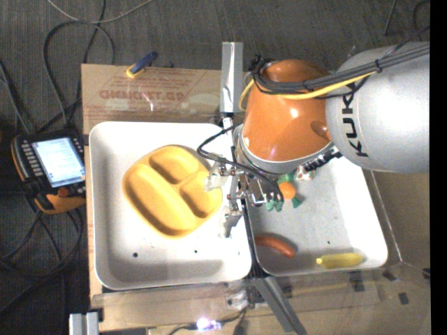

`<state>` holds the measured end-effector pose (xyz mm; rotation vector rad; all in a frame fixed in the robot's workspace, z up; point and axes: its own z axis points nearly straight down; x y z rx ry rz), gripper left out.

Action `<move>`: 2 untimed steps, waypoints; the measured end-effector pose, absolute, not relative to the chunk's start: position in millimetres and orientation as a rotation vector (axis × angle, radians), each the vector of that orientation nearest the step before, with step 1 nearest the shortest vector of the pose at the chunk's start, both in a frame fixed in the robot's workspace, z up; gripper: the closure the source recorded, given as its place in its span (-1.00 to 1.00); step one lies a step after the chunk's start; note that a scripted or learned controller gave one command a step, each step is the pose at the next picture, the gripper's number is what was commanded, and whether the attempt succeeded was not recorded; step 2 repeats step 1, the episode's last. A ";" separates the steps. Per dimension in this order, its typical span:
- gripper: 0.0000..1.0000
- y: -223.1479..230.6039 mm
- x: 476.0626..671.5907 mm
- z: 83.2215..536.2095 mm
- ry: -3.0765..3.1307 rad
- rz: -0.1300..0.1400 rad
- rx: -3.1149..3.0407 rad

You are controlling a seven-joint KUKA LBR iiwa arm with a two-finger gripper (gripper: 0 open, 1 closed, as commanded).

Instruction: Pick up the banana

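The banana point(340, 259) is a small yellow piece lying flat near the front edge of the right bin point(363, 215). My gripper point(234, 204) hangs under the orange wrist band, over the rim where the two bins meet. It is well to the left of the banana and further back. Nothing shows in the gripper. The arm's large grey and orange body hides the back part of the right bin.
A yellow divided plate point(171, 190) lies in the left bin point(112, 257). In the right bin, a red-brown sausage point(276, 245) lies left of the banana, and a toy carrot point(288, 190) with a green top sits by the gripper. A handheld pendant point(52, 162) lies off the bench's left side.
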<state>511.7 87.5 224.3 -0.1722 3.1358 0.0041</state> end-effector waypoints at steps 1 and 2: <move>-1.00 102.2 564.1 117.6 3.072 -0.003 -0.560; -1.00 102.2 564.1 117.6 3.072 -0.003 -0.560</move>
